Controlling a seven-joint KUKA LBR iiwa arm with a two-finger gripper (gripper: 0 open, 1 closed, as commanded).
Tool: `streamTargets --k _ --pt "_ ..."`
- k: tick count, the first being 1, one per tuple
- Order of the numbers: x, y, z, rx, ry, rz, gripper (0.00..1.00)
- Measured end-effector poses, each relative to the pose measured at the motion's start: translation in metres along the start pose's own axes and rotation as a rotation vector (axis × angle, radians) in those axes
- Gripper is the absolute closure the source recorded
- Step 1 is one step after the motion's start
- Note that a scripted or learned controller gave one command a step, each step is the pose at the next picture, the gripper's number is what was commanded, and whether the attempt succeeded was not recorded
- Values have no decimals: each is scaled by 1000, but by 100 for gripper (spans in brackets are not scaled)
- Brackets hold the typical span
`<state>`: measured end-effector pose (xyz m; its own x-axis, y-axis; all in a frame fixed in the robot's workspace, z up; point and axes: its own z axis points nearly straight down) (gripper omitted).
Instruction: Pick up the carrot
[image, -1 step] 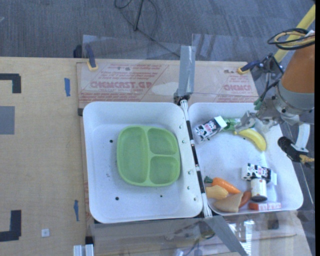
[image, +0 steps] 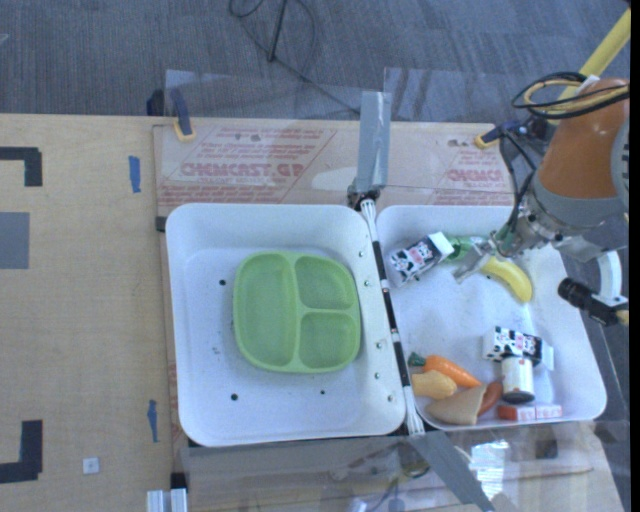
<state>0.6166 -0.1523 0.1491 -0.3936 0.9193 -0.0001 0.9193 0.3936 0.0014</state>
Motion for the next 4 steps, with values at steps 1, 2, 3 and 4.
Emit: streamTargets --k 1,2,3,4 --pt "24 25 -73 -2 -2 9 0" --pt "63 -59 9 0 0 -84 0" --pt "108 -86 -36 1 1 -219 0" --pt "100 -104 54 -3 -3 -321 0"
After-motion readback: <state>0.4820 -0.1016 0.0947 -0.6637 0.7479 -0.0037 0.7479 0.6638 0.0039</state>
